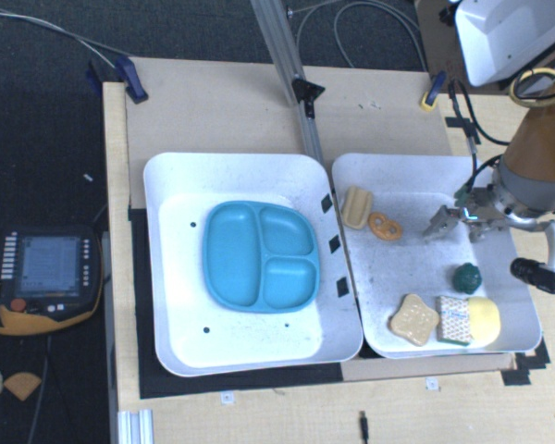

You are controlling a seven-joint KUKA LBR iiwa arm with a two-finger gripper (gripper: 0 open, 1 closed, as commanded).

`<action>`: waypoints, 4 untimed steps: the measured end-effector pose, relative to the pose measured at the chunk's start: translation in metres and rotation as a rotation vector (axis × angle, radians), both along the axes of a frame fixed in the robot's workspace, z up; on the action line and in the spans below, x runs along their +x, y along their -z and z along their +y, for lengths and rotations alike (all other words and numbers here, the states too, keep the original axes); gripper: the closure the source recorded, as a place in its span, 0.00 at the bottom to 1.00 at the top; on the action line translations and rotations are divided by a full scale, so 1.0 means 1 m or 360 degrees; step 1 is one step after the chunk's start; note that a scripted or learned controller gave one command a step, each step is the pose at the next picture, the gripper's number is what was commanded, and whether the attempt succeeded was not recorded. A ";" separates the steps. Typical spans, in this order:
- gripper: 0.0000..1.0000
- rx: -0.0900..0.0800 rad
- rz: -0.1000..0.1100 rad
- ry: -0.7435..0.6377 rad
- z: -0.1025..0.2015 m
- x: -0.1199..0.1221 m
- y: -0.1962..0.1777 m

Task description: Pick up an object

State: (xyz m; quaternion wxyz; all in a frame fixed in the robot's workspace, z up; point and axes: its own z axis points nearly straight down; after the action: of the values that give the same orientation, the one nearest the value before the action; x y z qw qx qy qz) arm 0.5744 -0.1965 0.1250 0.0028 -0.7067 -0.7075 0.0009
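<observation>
Gripper (462, 220): fingers spread open, nothing betw. them, right of frame over right bin (398, 178).
Objects: pretzel (385, 227) left of gripper; green ball (467, 277) below it.
Left bin (166, 248): blue tray (259, 255).

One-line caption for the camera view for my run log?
Pincer open above the right bin, near the pretzel; blue divided plate in the left bin.

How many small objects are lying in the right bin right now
6: a tan block and pretzel at the upper left, a dark green ball mid-right, then a cracker, patterned block and yellow ball along the front.
</observation>
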 end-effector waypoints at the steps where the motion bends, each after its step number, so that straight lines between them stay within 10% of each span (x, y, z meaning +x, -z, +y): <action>1: 1.00 -0.0003 -0.0012 0.0001 -0.001 0.002 -0.015; 3: 1.00 -0.0006 -0.0016 0.0000 0.002 -0.005 -0.095; 4: 1.00 -0.0002 -0.0014 -0.0009 0.051 0.008 -0.101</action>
State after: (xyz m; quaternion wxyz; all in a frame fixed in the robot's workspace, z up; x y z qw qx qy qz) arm 0.5824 -0.1454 0.2262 -0.0007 -0.7047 -0.7095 -0.0016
